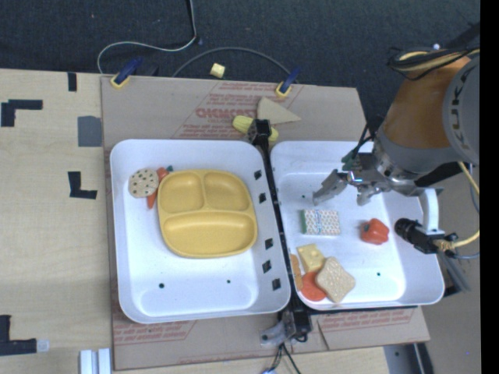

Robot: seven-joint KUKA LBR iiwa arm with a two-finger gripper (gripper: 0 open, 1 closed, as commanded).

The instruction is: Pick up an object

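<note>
So we've got the gripper (348,187) hanging over the right bin (413,287) with its fingers spread wide apart, nothing between them and not touching any item. The nearest stuff: a green-patterned packet (322,223) just below it, and a red pepper toy (375,231) off to the side, both lying in the bin.

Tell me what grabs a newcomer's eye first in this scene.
The yellow divided plate dominates the left bin, with a round cookie at its upper left. In the right bin, the gripper hangs open above a patterned green-white packet, with a red pepper nearby.
</note>
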